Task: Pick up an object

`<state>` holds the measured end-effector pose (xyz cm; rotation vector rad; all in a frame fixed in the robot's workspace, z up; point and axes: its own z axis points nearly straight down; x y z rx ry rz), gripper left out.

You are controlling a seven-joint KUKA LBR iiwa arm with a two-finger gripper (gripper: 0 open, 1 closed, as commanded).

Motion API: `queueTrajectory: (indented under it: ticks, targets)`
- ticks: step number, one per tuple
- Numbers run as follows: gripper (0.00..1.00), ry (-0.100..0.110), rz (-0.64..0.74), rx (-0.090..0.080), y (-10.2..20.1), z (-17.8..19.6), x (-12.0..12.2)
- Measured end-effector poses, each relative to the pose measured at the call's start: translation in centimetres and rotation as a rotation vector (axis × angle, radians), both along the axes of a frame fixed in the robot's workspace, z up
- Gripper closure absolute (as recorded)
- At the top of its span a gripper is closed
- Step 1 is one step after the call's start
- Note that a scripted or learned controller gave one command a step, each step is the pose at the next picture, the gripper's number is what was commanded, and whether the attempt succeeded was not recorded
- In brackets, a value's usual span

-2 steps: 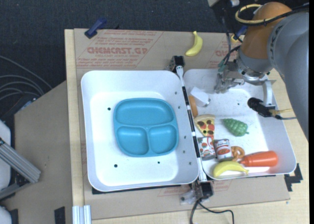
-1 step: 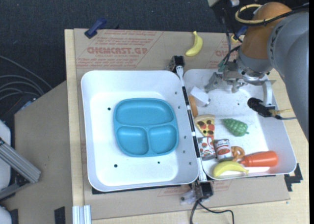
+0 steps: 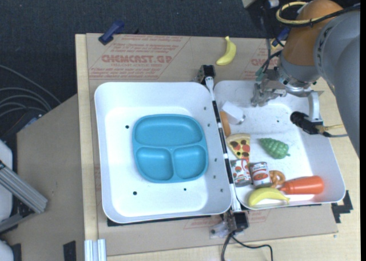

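The claw (image 3: 261,95) sits low over the back of the right white bin (image 3: 337,165), near its far wall. The wrist and its orange band hide the finger ends, so how far open it is cannot be told, and nothing is visible between the fingers.

Nearest candidate is a small white crumpled piece (image 3: 233,111), just to the claw's left, near the divider between the bins. It is pale against the white floor, low and flat, with an irregular outline. Probably light and thin, so likely hard to pinch.

Better targets lie toward the front of the same bin:
- green bumpy toy vegetable (image 3: 274,147), mid-bin, clear of its neighbours, chunky
- pizza-slice toy (image 3: 239,146), flat, against the divider
- small printed can (image 3: 259,173) beside a printed packet (image 3: 241,173), touching
- orange carrot-shaped toy (image 3: 301,185) and yellow toy banana (image 3: 267,197), crowded in the front corner

Advice for the step:
- Pick the green piece; it has free space on both sides.
- Centre above it and align the fingers across its short axis.
- Descend straight and close only when the fingers straddle it.
- Avoid the front cluster, where a finger would likely land on a neighbour.

The left bin (image 3: 111,139) holds a blue compartment tray (image 3: 170,146). A second yellow banana (image 3: 227,52) lies on the worktop (image 3: 143,56) behind the bins.
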<state>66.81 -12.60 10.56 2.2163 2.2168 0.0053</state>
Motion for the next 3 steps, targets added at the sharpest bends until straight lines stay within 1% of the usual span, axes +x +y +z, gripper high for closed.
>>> queueTrajectory:
  ticks: [1,2,3]
  targets:
    - [0.00,0.000,0.000,0.000,0.0,0.0,0.0]
    - [0.00,0.010,-0.001,0.003,-0.4,-2.1,-0.2]
    - [1.00,0.007,0.000,0.002,-0.4,-1.0,-0.1]
